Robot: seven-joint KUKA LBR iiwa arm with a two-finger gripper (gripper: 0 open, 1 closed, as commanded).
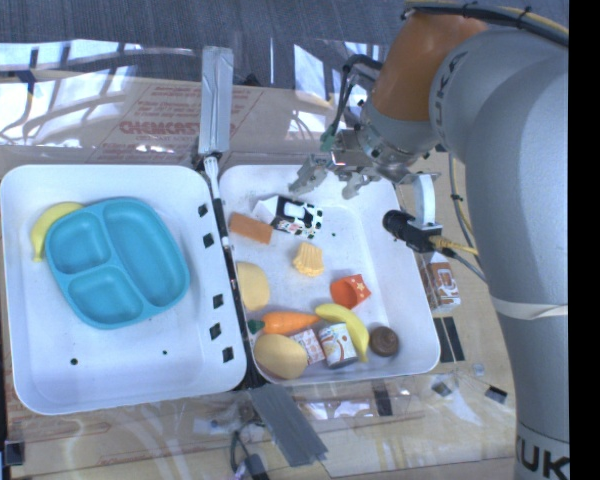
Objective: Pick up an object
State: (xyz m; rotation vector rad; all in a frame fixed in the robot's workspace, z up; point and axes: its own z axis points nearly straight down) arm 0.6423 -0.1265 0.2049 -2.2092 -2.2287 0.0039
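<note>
Approach step: pincer (330, 180) spread apart, gripping nothing, hovering over right white bin (405, 268) just above small black-and-white cow figure (298, 217) near bin's far end; next, descend and close.

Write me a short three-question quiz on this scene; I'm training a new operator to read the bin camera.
1. True or false: the blue divided plate lies in the left bin.
2. Which item lies beside the carrot in the right bin? A) banana B) spoon C) cup
3. Fill in: the gripper is above the ____ end of the right bin.

Key: 1 true; 2 A; 3 far.
</note>
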